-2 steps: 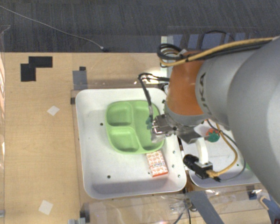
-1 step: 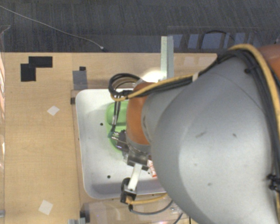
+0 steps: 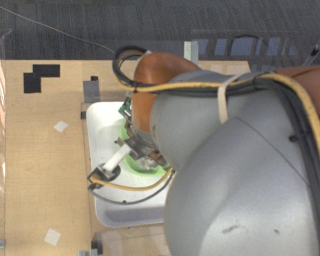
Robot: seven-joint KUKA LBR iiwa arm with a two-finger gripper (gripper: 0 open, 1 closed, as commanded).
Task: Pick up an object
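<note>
My hand (image 3: 141, 152) hangs low over a green object (image 3: 138, 164) in the white bin (image 3: 105, 154); grip state unclear. Misalignment could shove it aside.

Light wood bench (image 3: 44, 173) w/ white bin (image 3: 108, 208) on it, black marks near top-left corner

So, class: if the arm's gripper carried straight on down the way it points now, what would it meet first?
Most likely the green object directly under the gripper in the white bin. Depth is hard to judge from above, so it may already be touching.
</note>
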